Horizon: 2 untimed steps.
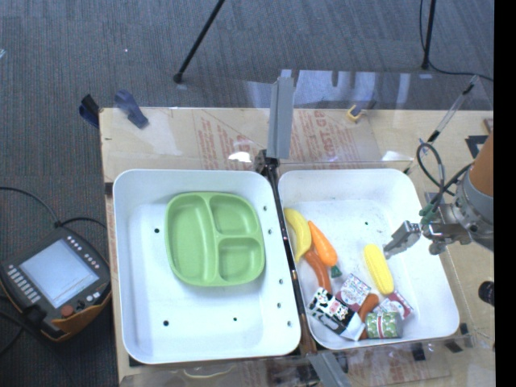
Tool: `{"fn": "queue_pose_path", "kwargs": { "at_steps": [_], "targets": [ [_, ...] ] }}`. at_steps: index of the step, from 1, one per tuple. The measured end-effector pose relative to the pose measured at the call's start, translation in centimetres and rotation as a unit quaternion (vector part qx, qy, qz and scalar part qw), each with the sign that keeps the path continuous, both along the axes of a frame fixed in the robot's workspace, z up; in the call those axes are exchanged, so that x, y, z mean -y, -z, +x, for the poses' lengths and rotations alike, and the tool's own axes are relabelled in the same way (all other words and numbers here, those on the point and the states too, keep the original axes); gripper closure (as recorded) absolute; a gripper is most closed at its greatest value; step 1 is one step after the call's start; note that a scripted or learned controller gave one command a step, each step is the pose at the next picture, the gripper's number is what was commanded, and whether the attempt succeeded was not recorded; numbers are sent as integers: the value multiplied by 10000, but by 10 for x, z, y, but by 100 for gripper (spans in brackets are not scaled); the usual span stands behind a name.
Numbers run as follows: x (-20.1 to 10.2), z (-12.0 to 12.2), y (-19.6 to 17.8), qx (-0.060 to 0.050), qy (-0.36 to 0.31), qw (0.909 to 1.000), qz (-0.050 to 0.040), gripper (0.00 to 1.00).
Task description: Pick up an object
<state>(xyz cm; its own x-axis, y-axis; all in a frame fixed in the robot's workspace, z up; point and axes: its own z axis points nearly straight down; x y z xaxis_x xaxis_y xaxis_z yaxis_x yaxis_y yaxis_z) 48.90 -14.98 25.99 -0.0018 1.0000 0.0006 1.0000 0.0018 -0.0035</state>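
Note:
The right bin (355,185) holds several toy foods along its left and front sides. A yellow banana (297,229) lies by the left wall, with an orange carrot (323,247) beside it. A yellow corn cob (378,268) sits mid-bin. At the front are a cow-patterned carton (331,310), a pink packet (355,289) and a green can (384,325). My gripper (419,242) hangs over the bin's right side, up and to the right of the corn. It is open with nothing between its fingers (400,239).
The left bin (145,313) carries a green divided plate (216,238). A grey upright post (280,123) stands behind the seam between the bins. Cables (431,168) loop near the arm at the right. A teach pendant (52,285) lies on the floor at the left.

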Motion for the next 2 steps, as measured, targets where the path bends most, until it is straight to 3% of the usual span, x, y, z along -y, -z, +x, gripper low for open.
{"fn": "queue_pose_path", "kwargs": {
  "at_steps": [1, 2],
  "targets": [
    [21, 2, 168, 17, 120, 9999, 12, 0],
    [21, 4, 159, 25, 147, 9999, 32, 100]
  ]
}}
